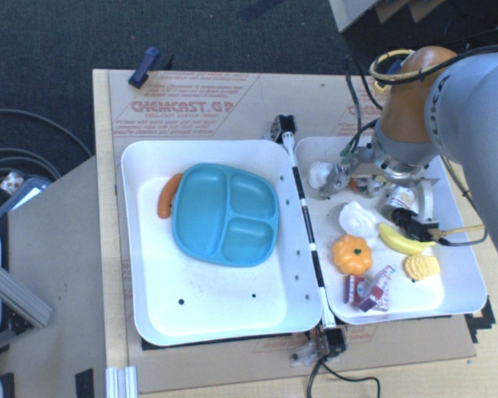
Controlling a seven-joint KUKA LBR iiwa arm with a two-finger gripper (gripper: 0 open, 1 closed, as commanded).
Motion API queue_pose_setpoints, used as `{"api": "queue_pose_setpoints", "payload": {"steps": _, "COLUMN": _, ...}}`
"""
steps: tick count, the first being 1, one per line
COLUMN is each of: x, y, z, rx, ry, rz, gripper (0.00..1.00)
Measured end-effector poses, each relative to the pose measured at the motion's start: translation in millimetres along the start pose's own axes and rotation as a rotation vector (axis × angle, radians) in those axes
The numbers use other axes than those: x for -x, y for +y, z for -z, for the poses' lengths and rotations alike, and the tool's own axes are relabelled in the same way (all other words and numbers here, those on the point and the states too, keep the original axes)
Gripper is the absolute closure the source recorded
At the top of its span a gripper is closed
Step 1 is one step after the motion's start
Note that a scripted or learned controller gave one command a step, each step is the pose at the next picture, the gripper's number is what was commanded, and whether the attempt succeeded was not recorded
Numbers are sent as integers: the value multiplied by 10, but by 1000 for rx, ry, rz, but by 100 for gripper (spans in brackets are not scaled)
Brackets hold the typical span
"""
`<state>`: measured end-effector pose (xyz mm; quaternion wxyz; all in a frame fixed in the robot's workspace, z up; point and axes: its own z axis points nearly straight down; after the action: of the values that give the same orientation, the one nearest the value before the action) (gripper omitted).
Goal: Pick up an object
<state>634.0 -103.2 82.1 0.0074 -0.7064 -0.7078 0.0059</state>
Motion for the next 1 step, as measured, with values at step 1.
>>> {"api": "queue_pose_setpoints", "payload": {"steps": 1, "x": 40, "y": 180, "z": -28, "rx": -60, "ry": 6, "rz": 9, "gripper": 0}}
